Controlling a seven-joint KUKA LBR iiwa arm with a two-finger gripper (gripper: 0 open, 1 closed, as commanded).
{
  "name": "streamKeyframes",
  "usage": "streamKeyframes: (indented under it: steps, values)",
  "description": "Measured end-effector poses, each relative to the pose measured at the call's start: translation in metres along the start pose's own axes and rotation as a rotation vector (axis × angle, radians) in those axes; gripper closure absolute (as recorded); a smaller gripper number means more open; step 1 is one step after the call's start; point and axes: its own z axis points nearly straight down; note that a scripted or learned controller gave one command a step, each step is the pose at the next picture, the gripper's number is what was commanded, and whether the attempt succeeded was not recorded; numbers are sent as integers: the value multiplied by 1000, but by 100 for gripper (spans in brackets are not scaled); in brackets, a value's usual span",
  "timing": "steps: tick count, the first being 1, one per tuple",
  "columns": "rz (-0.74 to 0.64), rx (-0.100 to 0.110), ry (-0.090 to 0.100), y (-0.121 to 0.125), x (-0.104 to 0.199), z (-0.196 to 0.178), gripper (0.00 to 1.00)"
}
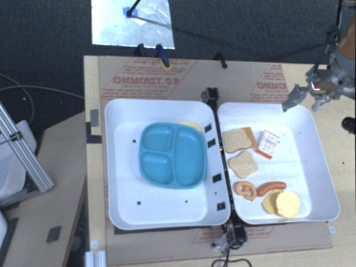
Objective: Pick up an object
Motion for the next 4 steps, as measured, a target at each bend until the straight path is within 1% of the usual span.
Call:
streamKeyframes:
  steps: [1, 2, 3, 4]
  values:
    - [3, 3, 2, -54, 11, 197, 0]
    - [-1, 1, -1, 7, -19, 193, 0]
    - [3, 57, 15, 34, -39, 181, 0]
    - [3, 5, 2, -4, -38, 195, 0]
